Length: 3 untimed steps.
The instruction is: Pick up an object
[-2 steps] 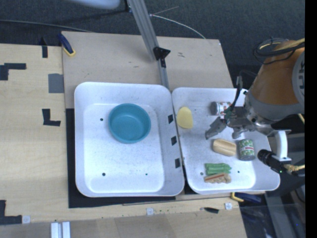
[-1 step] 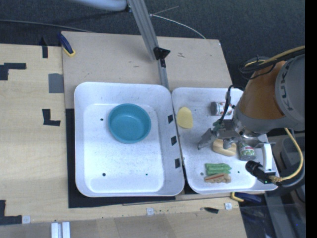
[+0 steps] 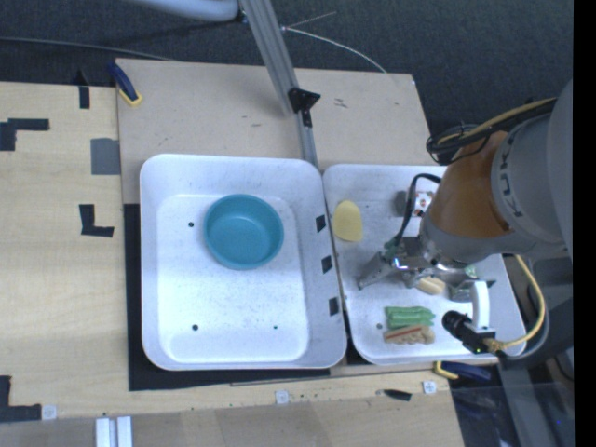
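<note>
Object candidates: green-and-tan piece (image 3: 409, 325) lies at the near edge of the right bin (image 3: 372, 182); yellow piece (image 3: 347, 220) sits farther back, by the divider.
Gripper (image 3: 389, 261): low in the right bin between those two; its state cannot be told.
Advice: centre over one piece, clear of the bin wall, before closing.
Left bin (image 3: 168, 343): holds a blue bowl (image 3: 244, 231).

Glossy plastic blue bowl (image 3: 244, 231); matt, perhaps plastic, white bins (image 3: 168, 250).
</note>
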{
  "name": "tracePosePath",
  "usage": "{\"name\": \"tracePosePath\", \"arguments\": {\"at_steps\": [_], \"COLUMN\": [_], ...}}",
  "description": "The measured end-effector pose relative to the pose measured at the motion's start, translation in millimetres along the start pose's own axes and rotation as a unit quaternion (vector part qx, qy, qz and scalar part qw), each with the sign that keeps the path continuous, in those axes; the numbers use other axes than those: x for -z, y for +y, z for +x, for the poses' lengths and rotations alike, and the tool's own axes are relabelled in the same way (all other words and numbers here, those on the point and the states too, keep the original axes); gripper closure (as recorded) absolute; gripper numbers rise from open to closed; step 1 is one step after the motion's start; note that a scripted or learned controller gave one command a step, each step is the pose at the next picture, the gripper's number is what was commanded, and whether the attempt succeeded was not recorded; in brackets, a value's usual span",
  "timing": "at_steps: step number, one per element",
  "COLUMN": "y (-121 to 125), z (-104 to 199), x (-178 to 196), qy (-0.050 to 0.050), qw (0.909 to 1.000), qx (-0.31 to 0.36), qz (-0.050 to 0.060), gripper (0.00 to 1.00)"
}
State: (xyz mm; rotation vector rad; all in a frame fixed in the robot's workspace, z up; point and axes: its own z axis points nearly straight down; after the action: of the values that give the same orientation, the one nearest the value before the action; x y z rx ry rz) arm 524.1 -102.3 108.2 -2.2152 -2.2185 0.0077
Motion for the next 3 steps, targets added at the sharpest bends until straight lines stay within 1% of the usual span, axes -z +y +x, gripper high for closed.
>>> {"name": "tracePosePath", "arguments": {"at_steps": [1, 2, 3], "y": [0, 1, -2], "z": [0, -1, 8], "x": [-19, -7, 40], "qy": [-0.001, -0.003, 0.0], "qw": [1.0, 1.0, 1.0], "qx": [0.0, -0.001, 0.0], "qz": [-0.003, -0.006, -0.005], "gripper": [0.0, 1.0, 1.0]}}
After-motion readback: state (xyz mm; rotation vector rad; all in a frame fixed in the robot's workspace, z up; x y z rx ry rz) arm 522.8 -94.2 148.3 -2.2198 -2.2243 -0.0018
